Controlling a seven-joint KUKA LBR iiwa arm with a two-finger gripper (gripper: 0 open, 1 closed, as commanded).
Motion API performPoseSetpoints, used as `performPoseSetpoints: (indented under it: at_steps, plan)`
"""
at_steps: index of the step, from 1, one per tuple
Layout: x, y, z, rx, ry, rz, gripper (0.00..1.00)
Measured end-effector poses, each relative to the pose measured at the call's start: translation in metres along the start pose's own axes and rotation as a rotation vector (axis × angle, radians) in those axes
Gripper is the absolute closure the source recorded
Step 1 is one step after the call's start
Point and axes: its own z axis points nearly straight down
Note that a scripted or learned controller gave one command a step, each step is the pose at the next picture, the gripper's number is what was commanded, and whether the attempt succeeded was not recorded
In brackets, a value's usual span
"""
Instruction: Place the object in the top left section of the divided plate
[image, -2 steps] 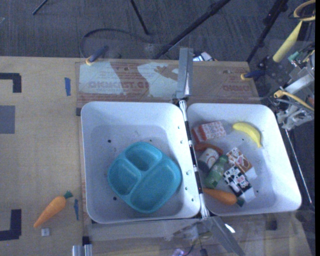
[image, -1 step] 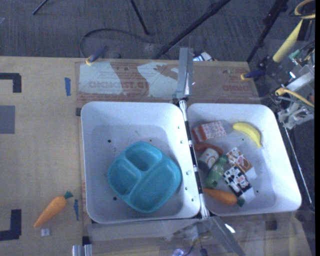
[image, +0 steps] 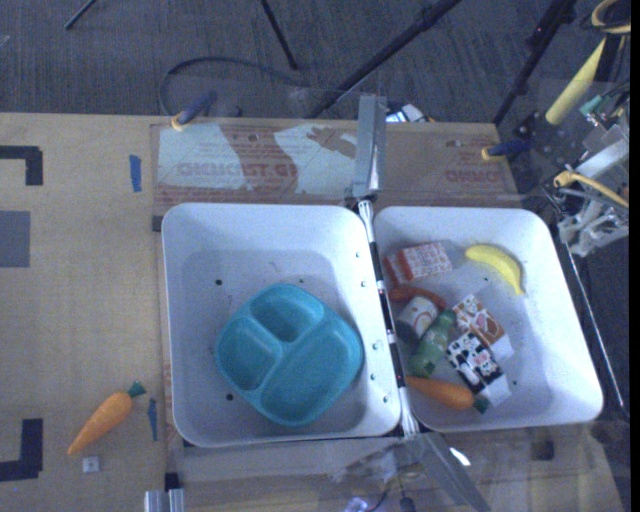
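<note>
Right now the two white bins sit side by side on the worktop (image: 80, 300), and they split the job neatly: the left bin (image: 190, 240) holds the target, the right bin (image: 575, 390) holds the supply. In the left bin lies the teal divided plate (image: 290, 352), flat on the floor of the bin and turned at an angle, with two smaller sections toward its upper left and one larger section toward the lower right. All three sections look bare, so the placing is, by my reading, not yet done.

The right bin carries a loose cluster of toy food: a yellow banana (image: 498, 264) near the far wall, a red-and-white box (image: 421, 261) beside it, a small carton with a black-and-white cow pattern (image: 474, 364), a green bottle (image: 431, 348), and an orange carrot (image: 441, 393) nearest the front edge. The task does not say which one is meant; the banana lies apart from the rest and would likely be easiest to pick cleanly, while the others touch or overlap.

A second carrot (image: 103, 419) lies outside both bins on the worktop at lower left.

Part of the arm's hardware (image: 598, 200) stands at the right edge, clear of the bins. I cannot tell the state of the gripper, nor see anything in its hold.
</note>
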Motion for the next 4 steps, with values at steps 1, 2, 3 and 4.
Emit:
performPoseSetpoints:
  at_steps: [1,2,3,4]
  plan:
    - [0.001,0.000,-0.007,0.002,-0.007,-0.002,1.00]
    - [-0.019,0.004,0.043,-0.004,0.028,0.192,1.00]
    - [-0.040,0.040,-0.008,-0.006,0.031,0.194,1.00]
    - [-0.031,0.049,0.072,-0.003,0.029,0.194,1.00]
